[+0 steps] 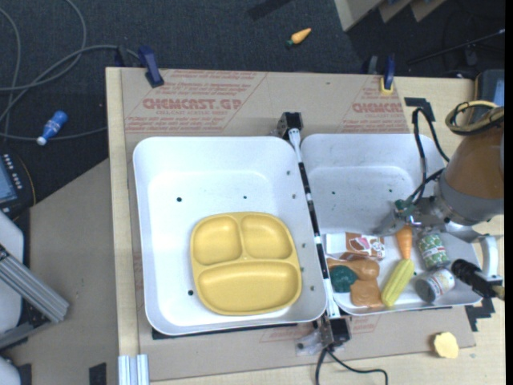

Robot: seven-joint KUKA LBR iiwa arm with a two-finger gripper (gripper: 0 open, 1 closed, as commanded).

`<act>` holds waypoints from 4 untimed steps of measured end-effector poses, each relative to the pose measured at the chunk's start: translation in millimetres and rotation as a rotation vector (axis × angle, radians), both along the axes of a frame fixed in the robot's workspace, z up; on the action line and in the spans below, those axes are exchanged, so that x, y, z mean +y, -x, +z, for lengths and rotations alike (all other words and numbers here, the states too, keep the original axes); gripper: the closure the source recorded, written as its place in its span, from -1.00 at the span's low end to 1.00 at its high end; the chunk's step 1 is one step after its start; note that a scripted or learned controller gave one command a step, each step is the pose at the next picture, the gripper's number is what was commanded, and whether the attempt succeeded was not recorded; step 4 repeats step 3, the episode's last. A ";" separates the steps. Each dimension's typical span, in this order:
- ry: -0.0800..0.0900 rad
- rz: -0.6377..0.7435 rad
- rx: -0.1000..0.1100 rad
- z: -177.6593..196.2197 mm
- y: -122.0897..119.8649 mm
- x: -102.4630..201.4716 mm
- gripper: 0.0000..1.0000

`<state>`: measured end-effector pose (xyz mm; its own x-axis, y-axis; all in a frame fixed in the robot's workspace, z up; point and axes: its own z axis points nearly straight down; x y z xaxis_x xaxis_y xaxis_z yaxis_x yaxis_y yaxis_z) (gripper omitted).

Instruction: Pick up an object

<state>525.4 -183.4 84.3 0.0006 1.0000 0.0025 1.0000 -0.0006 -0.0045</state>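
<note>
The right bin (353,167) holds a cluster of toy foods along its near edge. There is an orange carrot (405,243), a yellow corn cob (397,281), a green-filled jar (434,249), a small can (437,283), a brown bread piece (365,292), a dark green item (342,277) and a printed packet (365,245). My gripper (403,210) reaches in from the right and hangs just above the carrot's top end, low in the bin. The wrist hides how it stands.
The left bin (160,175) carries a yellow divided plate (244,261). A black divider (306,191) runs between the bins. A yellow piece (446,344) lies on the bench at the near right. Cables (421,135) trail by the arm.
</note>
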 end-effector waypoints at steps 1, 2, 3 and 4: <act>0.003 0.000 -0.006 10.5 -2.4 -1.0 1.00; 0.001 0.009 -0.009 4.5 -52.6 69.6 1.00; 0.001 0.012 -0.019 107.5 -98.7 153.6 1.00; 0.001 0.012 -0.019 107.5 -98.7 153.6 1.00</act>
